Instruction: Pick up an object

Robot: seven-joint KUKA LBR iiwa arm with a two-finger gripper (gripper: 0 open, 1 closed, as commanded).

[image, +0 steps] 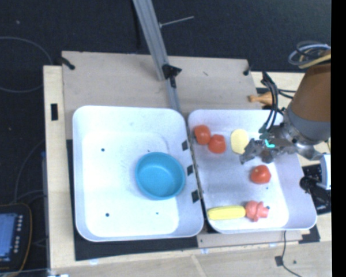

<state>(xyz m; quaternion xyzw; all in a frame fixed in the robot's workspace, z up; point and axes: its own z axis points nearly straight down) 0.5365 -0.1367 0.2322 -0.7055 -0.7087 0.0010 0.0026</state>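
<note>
Blue bowl (159, 175) in the left bin (92, 149), the landmark here, well clear of everything else. Right of the bowl, past the divider, in the right bin (230, 192): 2 red round pieces (202, 134) (217, 143) touching, then a pale yellow piece (239, 140). Further right and lower, a red tomato-like piece (260, 174), alone on bare floor. Low and right of the bowl, a yellow banana-like piece (226, 213) touching a pink piece (255, 210). Pincer (255, 152) above the bin, between pale yellow and red piece; clenched or released, cannot tell. Probably light, hard, smooth toy food, liable to roll or squirt out. Best taken across the lone red piece's widest middle.
</note>
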